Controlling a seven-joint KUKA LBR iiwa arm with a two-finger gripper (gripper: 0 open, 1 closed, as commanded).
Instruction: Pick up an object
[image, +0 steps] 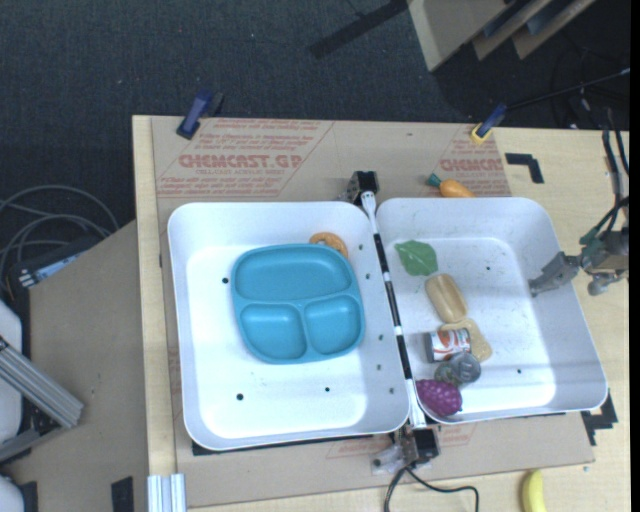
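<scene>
While the gripper (590, 262) sits at the right bin's (520, 225) right rim, whether its jaws are open cannot be told, and nothing shows in them. Along that bin's left side lie a green leaf (417, 258), bun (446, 297), can (449, 344) and purple grapes (440, 397). The left bin (200, 300) holds a blue tray (297, 301).

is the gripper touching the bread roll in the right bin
Apart. The camera view shows the gripper at the right bin's right edge, with bare white floor between it and the bread roll.
</scene>
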